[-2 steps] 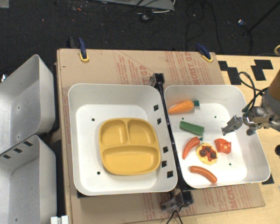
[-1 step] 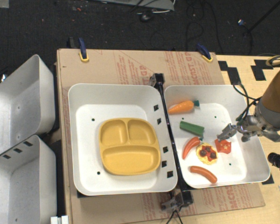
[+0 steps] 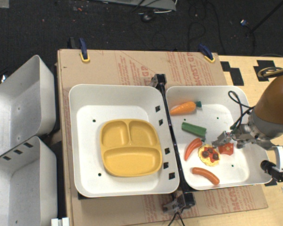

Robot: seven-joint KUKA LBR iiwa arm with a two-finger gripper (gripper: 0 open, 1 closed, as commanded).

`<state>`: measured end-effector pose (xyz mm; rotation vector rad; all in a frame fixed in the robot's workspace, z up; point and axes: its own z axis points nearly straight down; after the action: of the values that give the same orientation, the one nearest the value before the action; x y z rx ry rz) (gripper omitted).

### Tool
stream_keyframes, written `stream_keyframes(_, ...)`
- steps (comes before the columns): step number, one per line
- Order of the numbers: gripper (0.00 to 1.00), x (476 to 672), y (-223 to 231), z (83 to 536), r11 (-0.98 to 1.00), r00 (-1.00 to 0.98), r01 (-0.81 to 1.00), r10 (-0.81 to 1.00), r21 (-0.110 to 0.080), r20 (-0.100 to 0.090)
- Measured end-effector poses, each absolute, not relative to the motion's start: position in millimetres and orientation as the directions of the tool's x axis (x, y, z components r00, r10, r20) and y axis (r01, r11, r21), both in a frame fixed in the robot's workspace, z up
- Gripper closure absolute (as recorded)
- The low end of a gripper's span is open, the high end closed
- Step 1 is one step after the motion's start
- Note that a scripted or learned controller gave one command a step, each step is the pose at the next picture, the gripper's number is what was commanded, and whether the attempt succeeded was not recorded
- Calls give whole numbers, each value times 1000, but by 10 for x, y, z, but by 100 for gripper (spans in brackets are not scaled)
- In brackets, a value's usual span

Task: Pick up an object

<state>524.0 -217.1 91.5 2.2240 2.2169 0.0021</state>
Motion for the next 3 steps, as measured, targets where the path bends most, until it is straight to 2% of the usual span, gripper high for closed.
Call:
stream_keyframes(1, 100, 5237, -2170, 1027, -2, 2, 1000, 1000, 2, -1)
stream_keyframes(3, 100, 5285, -2198, 1890, 3, -3, 1000, 1000, 5, -3)
